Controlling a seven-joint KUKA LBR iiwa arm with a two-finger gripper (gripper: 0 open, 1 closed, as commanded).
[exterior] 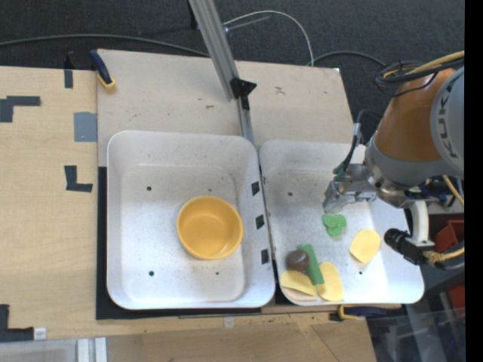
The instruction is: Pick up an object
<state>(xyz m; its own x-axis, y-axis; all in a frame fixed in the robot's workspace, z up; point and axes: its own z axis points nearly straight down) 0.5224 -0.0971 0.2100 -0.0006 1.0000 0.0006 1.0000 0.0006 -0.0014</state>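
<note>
Gripper (337,204) poised low over the right bin (302,164); whether its fingers are spread or pressed together cannot be told. A small green object (334,224) lies just below the fingertips. A yellow piece (364,245) sits nearby, lower right. Yellow bowl (210,227) rests well left, in the left bin (136,157).

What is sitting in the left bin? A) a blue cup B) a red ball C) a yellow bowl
C: a yellow bowl sits upright in the left bin, while the small green and yellow pieces lie in the right bin.
</note>
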